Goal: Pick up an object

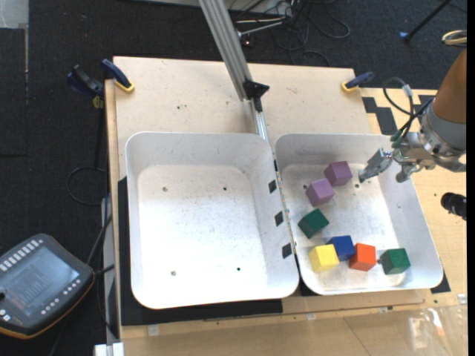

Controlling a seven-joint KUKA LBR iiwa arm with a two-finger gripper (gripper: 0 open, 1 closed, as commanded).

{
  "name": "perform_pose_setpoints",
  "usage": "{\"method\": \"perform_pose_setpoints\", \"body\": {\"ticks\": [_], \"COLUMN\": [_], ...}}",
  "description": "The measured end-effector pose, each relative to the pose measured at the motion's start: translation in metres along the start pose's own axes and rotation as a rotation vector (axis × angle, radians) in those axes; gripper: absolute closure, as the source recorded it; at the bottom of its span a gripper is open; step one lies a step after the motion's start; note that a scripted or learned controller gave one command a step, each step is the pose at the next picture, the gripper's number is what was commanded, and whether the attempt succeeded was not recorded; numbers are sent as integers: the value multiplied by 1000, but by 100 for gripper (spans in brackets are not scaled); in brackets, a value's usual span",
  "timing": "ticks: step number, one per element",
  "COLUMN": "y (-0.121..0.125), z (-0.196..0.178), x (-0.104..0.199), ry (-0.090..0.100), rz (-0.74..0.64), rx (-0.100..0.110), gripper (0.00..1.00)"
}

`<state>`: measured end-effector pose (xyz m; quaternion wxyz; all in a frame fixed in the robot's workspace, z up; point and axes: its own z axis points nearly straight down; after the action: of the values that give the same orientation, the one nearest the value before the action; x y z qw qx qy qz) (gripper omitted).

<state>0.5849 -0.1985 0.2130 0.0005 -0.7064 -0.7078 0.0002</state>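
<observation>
Teach pendant (37, 284) at bench corner, seven cubes in right bin (423, 232), tool (387, 166) spread above, nothing pinched.

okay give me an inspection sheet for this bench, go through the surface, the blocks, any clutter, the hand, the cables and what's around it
Surface: pale bench bearing two white bins, left bin and right bin, side by side.
Job's things: seven blocks, all in the right bin: two purple blocks, a dark green block, then a front row of yellow block, blue block, orange block and green block.
Clutter: nothing seen.
Hand: hand above the right bin's far right side, holding nothing.
Cables: black cables on the floor beyond the bench; one along the arm.
Surroundings: dark floor, pendant at lower left, metal pole, clamps at the far corners.
</observation>
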Motion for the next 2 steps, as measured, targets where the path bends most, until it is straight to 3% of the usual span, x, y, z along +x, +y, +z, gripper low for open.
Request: {"method": "perform_pose_setpoints", "body": {"ticks": [1, 2], "y": [0, -10], "z": [0, 58], "x": [0, -2], "ry": [-1, 0], "rz": [-1, 3], "rx": [0, 4], "gripper": [0, 0]}}
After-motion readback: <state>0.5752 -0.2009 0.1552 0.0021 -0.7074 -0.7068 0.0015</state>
